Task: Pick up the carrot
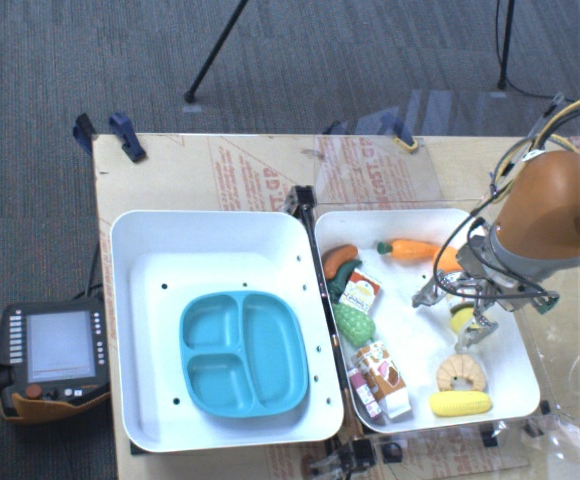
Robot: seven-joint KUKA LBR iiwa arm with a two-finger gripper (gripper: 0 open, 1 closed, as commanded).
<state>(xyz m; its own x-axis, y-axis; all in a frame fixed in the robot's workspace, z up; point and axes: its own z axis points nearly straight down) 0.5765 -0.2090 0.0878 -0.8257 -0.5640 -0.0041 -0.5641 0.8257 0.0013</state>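
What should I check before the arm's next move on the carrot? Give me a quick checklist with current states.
1. Carrot located: ok, it lies at the far edge of the right bin.
2. Carrot free of clutter: ok, nothing rests on it.
3. Gripper over the carrot: not ok, it sits nearer the camera, beside a small yellow piece.
4. Gripper carrying nothing: cannot tell.
5. Path to the carrot: ok, bare bin floor lies between them.
6. Arm's cables away from the bin: ok.
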